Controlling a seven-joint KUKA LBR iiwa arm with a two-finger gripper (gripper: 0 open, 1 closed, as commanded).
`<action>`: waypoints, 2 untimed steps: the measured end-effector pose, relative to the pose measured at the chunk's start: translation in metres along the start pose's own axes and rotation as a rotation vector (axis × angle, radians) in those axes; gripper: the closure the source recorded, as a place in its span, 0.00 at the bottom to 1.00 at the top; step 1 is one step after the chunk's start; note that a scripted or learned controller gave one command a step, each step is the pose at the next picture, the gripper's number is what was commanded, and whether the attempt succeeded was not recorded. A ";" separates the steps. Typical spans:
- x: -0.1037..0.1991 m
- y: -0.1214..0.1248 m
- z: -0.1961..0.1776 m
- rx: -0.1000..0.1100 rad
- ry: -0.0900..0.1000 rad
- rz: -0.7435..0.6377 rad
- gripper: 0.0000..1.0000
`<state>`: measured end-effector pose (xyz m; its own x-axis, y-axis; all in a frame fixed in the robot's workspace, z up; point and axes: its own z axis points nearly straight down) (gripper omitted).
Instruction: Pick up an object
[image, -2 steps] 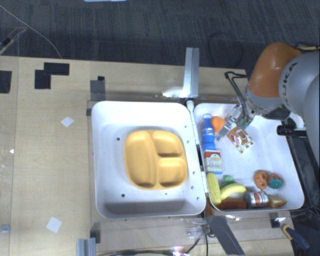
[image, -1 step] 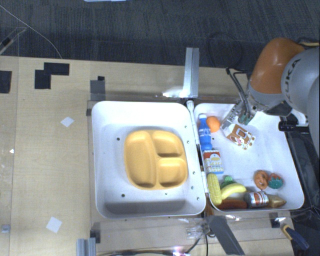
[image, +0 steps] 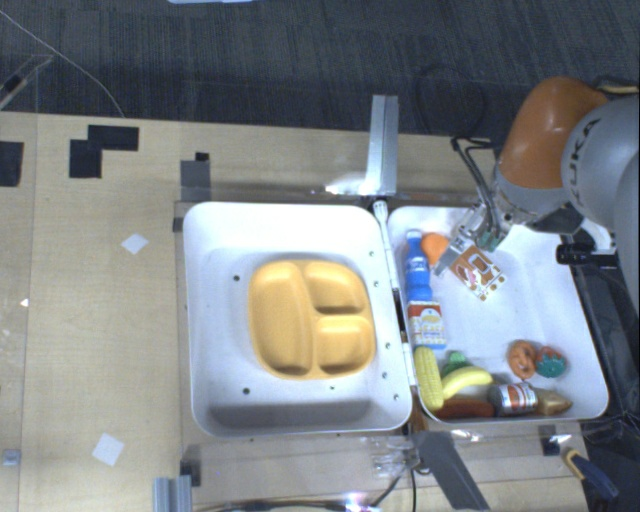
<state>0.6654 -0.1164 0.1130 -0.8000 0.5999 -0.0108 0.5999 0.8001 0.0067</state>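
Under both bins you had a pale wood bench (image: 90, 330) with black square marks near its far left edge, dark carpet (image: 250, 50) beyond it. Left bin (image: 200, 300) held a yellow divided tray (image: 308, 318). Right bin (image: 585, 330) held the clutter — a blue-capped bottle (image: 418, 285) whose label was too small to read, corn (image: 428, 376), a banana (image: 466, 380), a dark bottle (image: 515, 400) lying along the near wall, a donut (image: 522, 357). Gripper (image: 478, 240) sat low at the bin's far side, right over a small orange-and-white patterned packet (image: 480, 273) — you couldn't tell its grip state, nor whether it touched the packet. No print was legible.
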 end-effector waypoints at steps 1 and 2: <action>-0.028 -0.042 0.026 0.003 0.016 0.361 0.00; -0.008 -0.015 0.026 0.031 0.003 0.196 0.00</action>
<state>0.6638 -0.1331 0.0870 -0.6677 0.7444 -0.0097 0.7444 0.6674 -0.0222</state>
